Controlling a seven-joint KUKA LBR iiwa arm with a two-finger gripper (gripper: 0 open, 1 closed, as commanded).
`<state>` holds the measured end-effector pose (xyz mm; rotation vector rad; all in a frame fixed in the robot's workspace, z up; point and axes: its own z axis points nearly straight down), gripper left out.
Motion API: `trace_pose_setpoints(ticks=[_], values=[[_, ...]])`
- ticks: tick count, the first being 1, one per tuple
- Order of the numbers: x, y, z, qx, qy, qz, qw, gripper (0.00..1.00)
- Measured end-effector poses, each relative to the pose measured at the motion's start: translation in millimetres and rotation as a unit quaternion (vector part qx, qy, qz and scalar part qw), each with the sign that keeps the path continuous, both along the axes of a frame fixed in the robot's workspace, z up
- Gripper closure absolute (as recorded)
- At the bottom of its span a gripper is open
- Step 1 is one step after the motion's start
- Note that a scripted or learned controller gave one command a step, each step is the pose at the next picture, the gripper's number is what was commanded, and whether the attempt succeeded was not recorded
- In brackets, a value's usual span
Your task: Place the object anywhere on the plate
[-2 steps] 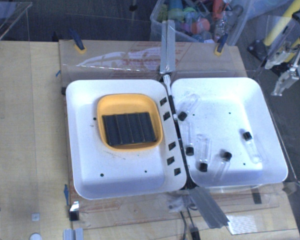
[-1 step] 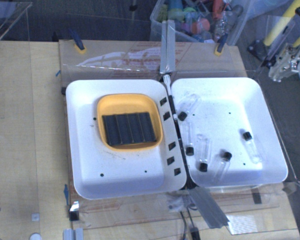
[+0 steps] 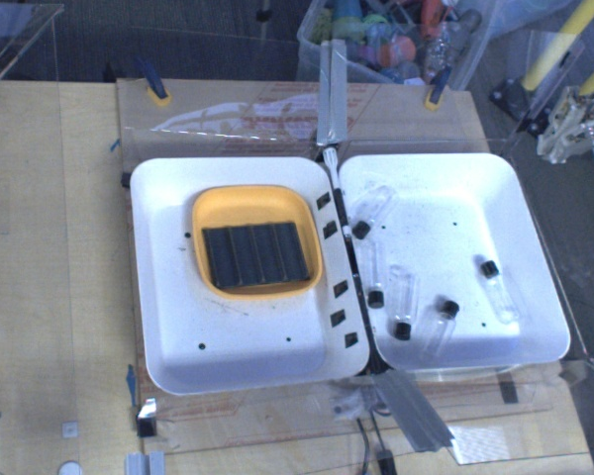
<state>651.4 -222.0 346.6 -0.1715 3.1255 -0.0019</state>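
There are two white bins side by side. The left bin (image 3: 158, 295) holds one yellow plate (image 3: 206, 209). The plate sits a bit toward the far side of that bin, with bare white floor all round it, so there is room to reach it from any side.

One dark block (image 3: 255, 255) with ridges lies flat on the plate. It sits in the middle and fills most of the dish, and no part of it hangs over the rim. I think this block is the task's thing. If so, it is already on the plate and the job looks done. It lies flat and low, so it should not slide or tip.

The right bin (image 3: 535, 265) holds five small clear tubes, each with a black cap. All lie on their sides, loose and spread out, as if dropped in. One tube (image 3: 376, 204) lies far and left, near the wall between the bins. Three lie toward the near side, and one (image 3: 497, 287) lies to the right, apart from the others. If a tube is the task's thing instead, none is on the plate yet.

Five little black tabs (image 3: 340, 287) run along the wall where the bins meet.
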Motion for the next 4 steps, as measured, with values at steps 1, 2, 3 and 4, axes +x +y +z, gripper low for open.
trace_pose_setpoints(ticks=[1,2,3,4], values=[[0,0,0,0.0002,0.0,0.0,1.0,0.0],[2,0,13,0.0003,-0.006,-0.001,1.0,1.0],[13,1,-50,0.0003,0.003,0.132,0.9913,1.0],[1,0,-8,-0.002,0.0,0.25,0.9683,1.0]])
